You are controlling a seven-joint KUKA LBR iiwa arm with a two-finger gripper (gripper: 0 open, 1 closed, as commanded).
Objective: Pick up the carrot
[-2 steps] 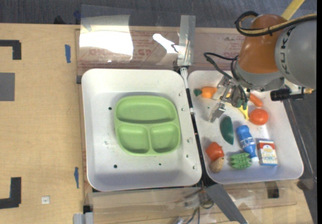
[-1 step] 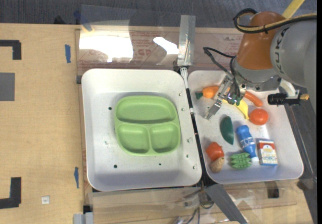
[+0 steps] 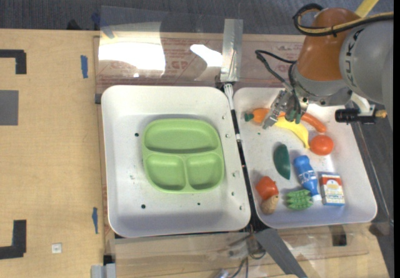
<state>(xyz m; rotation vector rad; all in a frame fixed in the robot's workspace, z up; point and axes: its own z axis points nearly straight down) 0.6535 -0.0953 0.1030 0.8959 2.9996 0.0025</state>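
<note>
Bins are being viewed from above: two shallow white ones are set side by side on a bench. The left bin (image 3: pixel 119 145) is being occupied by a green divided plate (image 3: pixel 183 153) with three compartments.

The right bin (image 3: pixel 359 202) is being shared by several toys. A red-and-tan piece (image 3: pixel 268 192) is lying near its front left, with a green bunch (image 3: pixel 298 199) just beside it. Further back, the carrot (image 3: pixel 257 115) is lying near the bin's rear left, orange with a green end. A dark green vegetable (image 3: pixel 282 160), a blue bottle (image 3: pixel 305 174), a small carton (image 3: pixel 332 188), a banana (image 3: pixel 295 129) and a tomato (image 3: pixel 321 144) are placed to its right.

The gripper (image 3: pixel 279 112) is being held low just beside the carrot's right end; whether its jaws are spread or closed cannot be told. The arm (image 3: pixel 350 52) is reaching in from the right.
</note>
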